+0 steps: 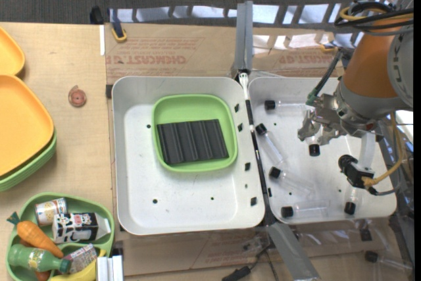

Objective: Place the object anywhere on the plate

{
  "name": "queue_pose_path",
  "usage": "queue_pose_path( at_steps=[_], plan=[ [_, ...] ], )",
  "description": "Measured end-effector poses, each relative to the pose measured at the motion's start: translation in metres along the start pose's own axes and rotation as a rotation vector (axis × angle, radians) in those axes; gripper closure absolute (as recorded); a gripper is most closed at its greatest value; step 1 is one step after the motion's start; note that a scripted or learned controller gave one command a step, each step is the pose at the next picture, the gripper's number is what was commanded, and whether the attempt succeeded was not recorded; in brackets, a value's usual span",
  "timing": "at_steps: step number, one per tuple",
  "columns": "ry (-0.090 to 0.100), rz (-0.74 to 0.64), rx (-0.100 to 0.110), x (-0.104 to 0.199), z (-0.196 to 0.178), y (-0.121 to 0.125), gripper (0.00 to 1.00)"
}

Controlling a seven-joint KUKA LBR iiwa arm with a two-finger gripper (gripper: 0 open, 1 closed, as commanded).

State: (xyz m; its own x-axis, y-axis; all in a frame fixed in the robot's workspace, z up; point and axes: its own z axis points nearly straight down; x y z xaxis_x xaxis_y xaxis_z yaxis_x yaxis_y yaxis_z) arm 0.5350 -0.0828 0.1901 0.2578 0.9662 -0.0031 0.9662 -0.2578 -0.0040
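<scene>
Hovering over the right bin (pixel 368 207), the pincer (pixel 314 136), grip state unreadable, sits apart from the green plate (pixel 227 108).

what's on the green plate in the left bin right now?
On the green plate lies a dark ribbed rectangular block, flat, covering most of the plate's middle. Whatever sits beneath the block is covered. The gripper is over the right bin.
</scene>
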Motion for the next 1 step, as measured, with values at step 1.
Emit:
queue_pose_path(
  at_steps=[1],
  plan=[
    [0.001,-0.23,-0.003,0.0624,-0.0179,-0.0136,1.0]
  ],
)
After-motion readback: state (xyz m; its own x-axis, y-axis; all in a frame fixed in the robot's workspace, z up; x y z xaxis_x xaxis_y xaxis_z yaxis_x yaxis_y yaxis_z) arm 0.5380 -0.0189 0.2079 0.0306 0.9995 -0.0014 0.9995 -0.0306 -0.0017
